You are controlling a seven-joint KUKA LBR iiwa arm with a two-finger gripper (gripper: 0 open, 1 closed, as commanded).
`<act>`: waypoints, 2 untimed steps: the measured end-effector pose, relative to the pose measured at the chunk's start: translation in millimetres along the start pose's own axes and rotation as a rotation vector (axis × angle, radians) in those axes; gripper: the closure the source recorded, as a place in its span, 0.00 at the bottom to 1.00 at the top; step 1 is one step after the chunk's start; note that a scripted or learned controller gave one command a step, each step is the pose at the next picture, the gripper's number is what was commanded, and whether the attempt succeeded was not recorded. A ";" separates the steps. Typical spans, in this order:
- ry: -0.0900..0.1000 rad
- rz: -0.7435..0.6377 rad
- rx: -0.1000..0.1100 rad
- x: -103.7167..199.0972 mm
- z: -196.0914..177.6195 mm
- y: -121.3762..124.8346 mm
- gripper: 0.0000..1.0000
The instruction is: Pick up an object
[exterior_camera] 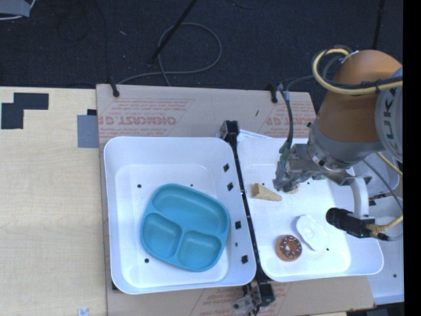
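Camera view: gripper (287,180) low in right bin (342,266), beside tan wedge (266,193); contact unclear. Cannot tell its grasp state. Donut (289,247) and white piece (312,232) nearer front. Blue tray (185,226) in left bin (131,157).

A blue plastic three-compartment plate (185,227) lies in my left white shallow bin (125,163). Both bins rest on a brown printed cardboard sheet (171,114) over a pale wooden bench (46,209). Black cables (191,35) loop across dark carpet (99,31) behind.
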State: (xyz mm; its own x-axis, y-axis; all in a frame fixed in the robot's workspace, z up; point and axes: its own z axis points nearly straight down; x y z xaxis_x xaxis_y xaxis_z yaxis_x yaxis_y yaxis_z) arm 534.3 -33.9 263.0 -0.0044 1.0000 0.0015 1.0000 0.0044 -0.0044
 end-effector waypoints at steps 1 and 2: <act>-0.001 0.003 0.001 41.1 19.2 8.2 1.00; -0.001 0.001 0.002 94.5 29.8 9.6 1.00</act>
State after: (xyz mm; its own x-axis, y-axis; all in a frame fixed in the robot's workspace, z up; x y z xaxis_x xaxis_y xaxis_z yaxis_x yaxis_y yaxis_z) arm 543.3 60.7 233.3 -0.0031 1.0000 0.0004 1.0000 0.0031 -0.0061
